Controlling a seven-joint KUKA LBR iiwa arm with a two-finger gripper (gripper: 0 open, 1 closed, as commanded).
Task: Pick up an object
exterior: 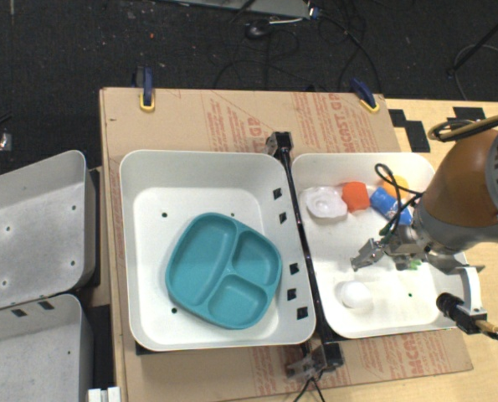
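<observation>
My gripper (pixel 366 256) hangs low over the middle of the right bin (pixel 416 312), reaching in from the right. It stands open with nothing between its fingers. A white rounded object (pixel 354 295) lies just in front of it on the bin floor, apart from it. Behind it, a small white cup (pixel 325 203) lies at the bin's back left. An orange block (pixel 355 194), a blue object (pixel 386 201) and a yellow piece (pixel 397 182) sit beside the cup. A small green thing (pixel 413 264) peeks out beneath the wrist.
The left bin (pixel 148 224) holds a teal divided plate (pixel 223 270). A black divider (pixel 297 241) separates the two bins. Grey trays (pixel 31 224) lie off the bench to the left. A black cable (pixel 391 187) loops over the back-right objects.
</observation>
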